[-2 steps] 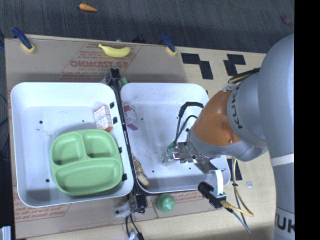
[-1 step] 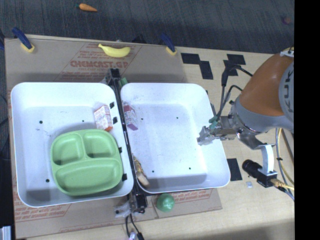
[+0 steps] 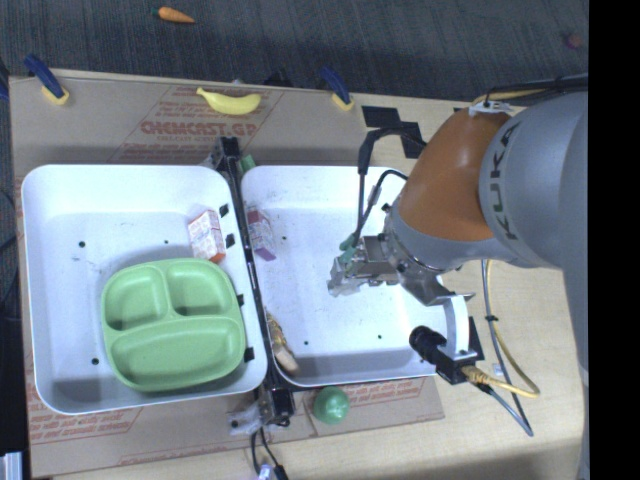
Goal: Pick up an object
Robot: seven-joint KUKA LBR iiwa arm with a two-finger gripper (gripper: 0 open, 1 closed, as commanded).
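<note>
The arm [image 3: 490, 183] covers the right bin's [image 3: 300, 183] three o'clock side, its bulk hiding the bin floor there. The gripper [image 3: 345, 273] hangs mid-bin; whether it is clenched or released cannot be told. A small packet [image 3: 260, 231] lies at the bin's nine o'clock wall, its print unreadable.

The arm [image 3: 500, 188] hides the right bin's [image 3: 310, 358] far side and runs off frame.

The bench [image 3: 150, 128] carries two white bins [image 3: 60, 198]. Behind the bins lies a yellow banana [image 3: 229, 99]; in front of them sits a green ball [image 3: 331, 404].
</note>
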